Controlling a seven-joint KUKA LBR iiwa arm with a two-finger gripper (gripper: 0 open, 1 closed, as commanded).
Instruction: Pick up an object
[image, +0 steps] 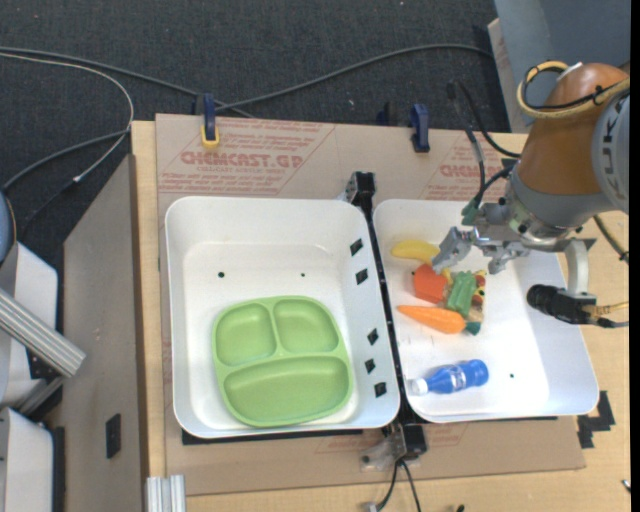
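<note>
Pincer (470, 256) hovers low, fingers apart, clutching nothing, green toy (463, 294) just beneath — the pick's not made.

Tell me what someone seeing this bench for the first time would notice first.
Probably the green divided plate lying alone in the left bin. Next, the cluster of toy food in the right bin: a yellow banana, an orange carrot and a blue bottle nearer the front. The grey-and-orange arm's gripper hangs over that cluster.
</note>
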